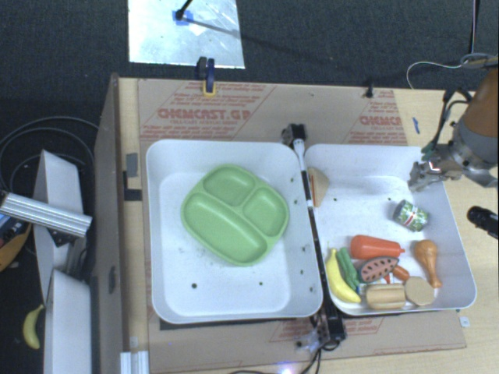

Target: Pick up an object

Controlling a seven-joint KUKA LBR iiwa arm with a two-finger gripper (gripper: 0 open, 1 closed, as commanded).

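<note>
My gripper (426, 174) hangs over the far right edge of the right bin (366, 170), just above and to the right of a small green and white can (410, 214). Toy food crowds the near end of that bin: an orange carrot (376, 247), a yellow banana (340, 277), a green pod (348, 267), a dark slice (377, 269), a brown drumstick (426, 257), a hot dog bun (385, 295) and a tan disc (419, 291). A tan wedge (318, 184) leans at the bin's left wall. Nothing shows between the fingers.
The left bin (168, 209) holds a green divided plate (235, 214). A black divider rail (308, 209) runs between the bins. Cardboard (257, 107) lies under both. Cables and metal parts sit off the bench at left.
</note>
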